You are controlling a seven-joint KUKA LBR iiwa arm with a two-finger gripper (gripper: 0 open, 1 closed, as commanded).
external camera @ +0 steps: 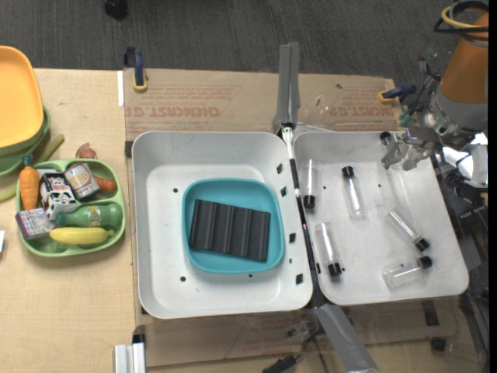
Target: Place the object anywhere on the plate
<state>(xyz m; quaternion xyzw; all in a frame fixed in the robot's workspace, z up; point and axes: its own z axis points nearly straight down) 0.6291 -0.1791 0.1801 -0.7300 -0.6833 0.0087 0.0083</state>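
In the left bin (144, 208), centered: teal plate (233, 265), square with rounded corners, carrying a dark grey ribbed block (231, 229). Block flat on the plate, slightly skewed, fully inside the rim, covering most of the plate floor.

In the right bin (373, 243): five clear tubes with black caps, all lying down, none touching.
- One tube (307, 183) along the left wall, cap toward the camera.
- A second (352, 190) near the middle, cap at the far end.
- A third (327, 249) low left, cap at the near end.
- A fourth (407, 230) at right, slanted.
- A fifth (404, 273) just below it, near the front right corner.

At the far right corner of the right bin: gripper (402, 152), low over the bin floor, apart from every tube and well apart from the plate. Cannot tell whether jaws released or clenched; too small and cluttered. Nothing visibly between them. Orange band (470, 68) of the arm above, at the picture's right edge.

On the bench left of the bins: green divided tray (116, 235) with toy food, stacked yellow-and-green dishes (15, 92) behind it. Under the bins: brown cardboard sheet (194, 99).
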